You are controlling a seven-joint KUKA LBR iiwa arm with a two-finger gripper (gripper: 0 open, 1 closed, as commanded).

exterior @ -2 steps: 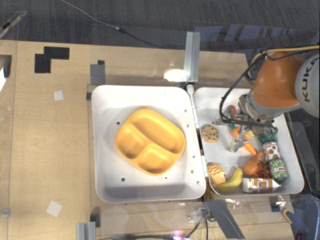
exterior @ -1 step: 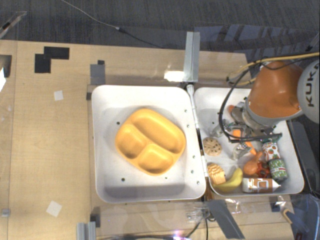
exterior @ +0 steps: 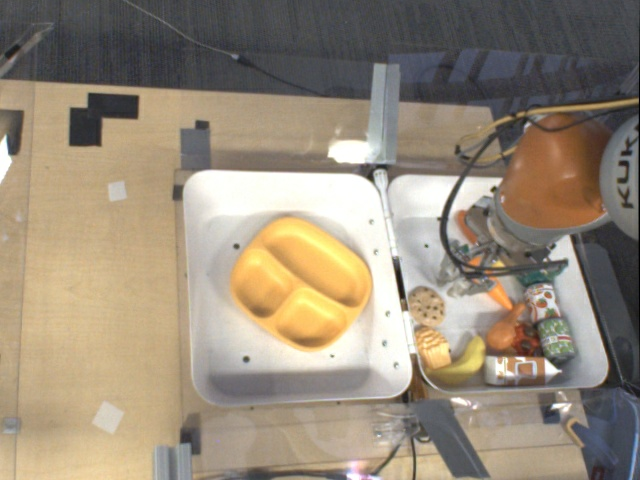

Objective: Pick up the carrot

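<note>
The carrot [exterior: 499, 292] lies in the right bin [exterior: 420, 204], just beside the gripper [exterior: 478, 274]. Whether the jaws are open or closed cannot be told.

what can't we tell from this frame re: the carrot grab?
- Gripper, camera view: the arm's orange band and wrist cover it from above, so open or shut is unreadable.
- Carrot: a short orange piece shows past the wrist; contact with the gripper is hidden.
- Small can and carton: labels too small to read.
</note>
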